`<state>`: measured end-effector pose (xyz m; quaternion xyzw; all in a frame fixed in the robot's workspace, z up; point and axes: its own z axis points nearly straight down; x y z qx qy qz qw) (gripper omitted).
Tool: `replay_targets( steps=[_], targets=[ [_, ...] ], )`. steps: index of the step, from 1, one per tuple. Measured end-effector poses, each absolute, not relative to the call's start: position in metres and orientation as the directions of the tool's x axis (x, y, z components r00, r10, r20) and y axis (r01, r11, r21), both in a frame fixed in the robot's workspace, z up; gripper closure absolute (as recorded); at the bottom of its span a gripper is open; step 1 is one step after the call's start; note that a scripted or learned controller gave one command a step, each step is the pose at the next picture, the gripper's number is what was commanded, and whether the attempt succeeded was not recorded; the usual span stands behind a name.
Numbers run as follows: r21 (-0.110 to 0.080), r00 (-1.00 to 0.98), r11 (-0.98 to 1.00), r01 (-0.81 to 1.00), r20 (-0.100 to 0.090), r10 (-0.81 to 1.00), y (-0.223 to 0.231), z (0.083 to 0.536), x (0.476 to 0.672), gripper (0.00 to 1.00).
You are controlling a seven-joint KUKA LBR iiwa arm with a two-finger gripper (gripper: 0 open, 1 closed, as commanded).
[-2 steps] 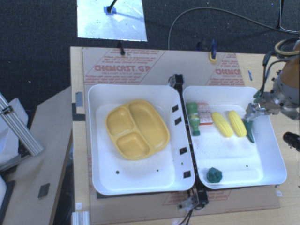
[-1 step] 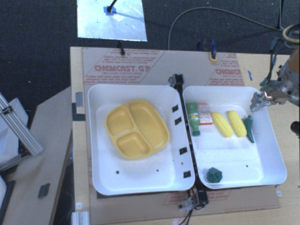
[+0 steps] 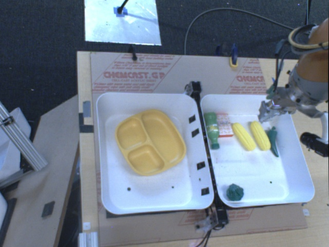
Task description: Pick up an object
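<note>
The table [image 3: 154, 68] carries two shallow white bins side by side, meeting along a black seam near its middle. The left bin [image 3: 110, 107] holds a yellow divided plate [image 3: 150, 142] with three compartments, lying roughly at the bin's centre and well clear of its walls.

The right bin [image 3: 293, 189] holds the smaller things. The arm [image 3: 311, 71] comes in over the table's right edge, and its hand [image 3: 267, 112] hangs over the bin's far right corner, just above the far end of one corn cob; whether its fingers are spread or closed cannot be told, and nothing is visibly between them.

A green bottle [image 3: 211, 130] lies along the bin's left wall, next to the seam, with a small white and red packet [image 3: 224, 125] touching its right side. Two yellow corn cobs lie side by side toward the far right: the left cob [image 3: 243, 136] and the right cob [image 3: 260, 135]. A dark green pepper [image 3: 273, 141] lies just beside the right cob. A small dark green broccoli piece [image 3: 235, 192] sits alone near the bin's near wall, well apart from the rest.
</note>
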<state>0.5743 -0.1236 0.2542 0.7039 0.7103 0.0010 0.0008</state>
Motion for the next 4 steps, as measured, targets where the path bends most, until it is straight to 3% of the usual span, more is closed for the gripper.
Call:
replay_targets(
  steps=[4],
  targets=[
    [0.001, -0.01, 0.01, 1.0, 0.002, 1.0, 0.085, 0.247, 0.561, 1.0]
  ],
)
